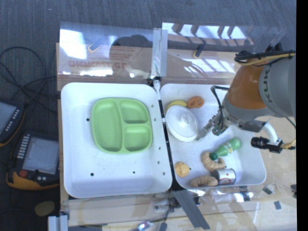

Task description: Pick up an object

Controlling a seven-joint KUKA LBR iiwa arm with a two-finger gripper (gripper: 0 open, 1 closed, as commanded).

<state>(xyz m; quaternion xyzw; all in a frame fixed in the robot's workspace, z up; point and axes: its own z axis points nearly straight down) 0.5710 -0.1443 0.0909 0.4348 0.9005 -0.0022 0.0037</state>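
1. From my remote seat I see the arm (260,88) reaching in from the right, its orange band above the right bin (252,174).
2. The hand (215,127) hangs low over the middle of that bin, just right of the white lidded bowl (183,122). Its fingers are dark and small against the white floor; I cannot tell how far they are parted, and I see nothing between them.
3. The white lidded bowl sits against the bin's left wall. Behind it lie a yellow banana-shaped piece (176,103) and an orange round item (195,102), side by side near the back wall.
4. The green bottle (226,148) lies tilted in front of the hand and slightly to its right, near it but apart.
5. Just in front of the bottle is a tan pretzel-like item (212,161), touching or nearly touching it.
6. Along the front wall sit a small tan lump (181,168), a brown elongated piece (204,181) and a shiny metal can (226,176) lying on its side, the last two touching.
7. The left bin (77,172) holds a green divided tray (122,125), flat near its middle.
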